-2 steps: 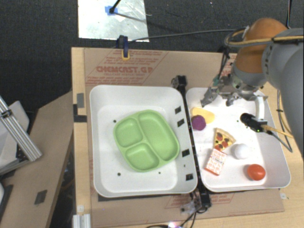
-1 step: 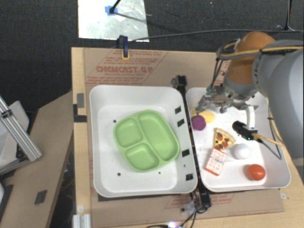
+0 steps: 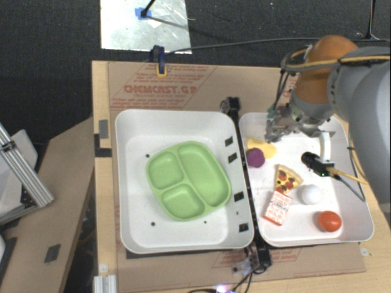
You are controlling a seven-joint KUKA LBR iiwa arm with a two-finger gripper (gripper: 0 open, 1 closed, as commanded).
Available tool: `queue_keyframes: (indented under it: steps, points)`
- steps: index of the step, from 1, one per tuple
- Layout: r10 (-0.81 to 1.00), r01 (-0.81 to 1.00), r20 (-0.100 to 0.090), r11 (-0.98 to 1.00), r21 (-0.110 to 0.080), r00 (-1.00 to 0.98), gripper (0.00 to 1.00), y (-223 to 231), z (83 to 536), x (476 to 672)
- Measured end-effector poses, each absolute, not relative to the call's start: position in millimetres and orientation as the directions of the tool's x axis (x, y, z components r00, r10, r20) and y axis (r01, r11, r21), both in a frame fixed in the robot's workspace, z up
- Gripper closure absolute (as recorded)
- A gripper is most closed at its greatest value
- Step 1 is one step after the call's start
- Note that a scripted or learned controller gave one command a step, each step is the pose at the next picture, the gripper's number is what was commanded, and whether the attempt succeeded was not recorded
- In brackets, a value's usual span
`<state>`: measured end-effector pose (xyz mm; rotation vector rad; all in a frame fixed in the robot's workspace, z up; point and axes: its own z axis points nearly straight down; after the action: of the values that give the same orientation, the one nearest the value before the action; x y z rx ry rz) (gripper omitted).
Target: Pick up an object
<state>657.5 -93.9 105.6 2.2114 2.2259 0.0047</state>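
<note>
The left bin [image 3: 129,133] holds a green divided plate [image 3: 187,179] lying flat near its middle, with bare white floor all round it up to the walls. The right bin [image 3: 360,227] is more crowded. A yellow piece [image 3: 261,146] and a purple ball [image 3: 255,157] sit touching each other close against the wall shared by the two bins. A pizza slice toy [image 3: 287,178] lies near the middle, and a red and white packet [image 3: 278,208] sits just below it. A white ball [image 3: 310,194] sits just beside the slice, and a red ball [image 3: 330,221] lies towards the near right corner. The far right part of this bin's floor is open, as is a strip along its near wall. Both bins rest on a brown surface [image 3: 183,81] printed with red lettering, and a blue clamp [image 3: 158,56] grips its far edge. A silvery sheet [image 3: 143,14] lies on the dark floor beyond. The gripper [image 3: 275,129] hangs low over the far left corner of the right bin, just above the yellow piece. Its opening cannot be told, and nothing shows as held in it.
</note>
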Motion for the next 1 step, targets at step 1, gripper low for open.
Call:
queue_keyframes:
  steps: [1]
  points:
    - [1.0,1.0,-0.001,0.001,0.007,-0.001,1.0,-100.8,154.7,654.1]
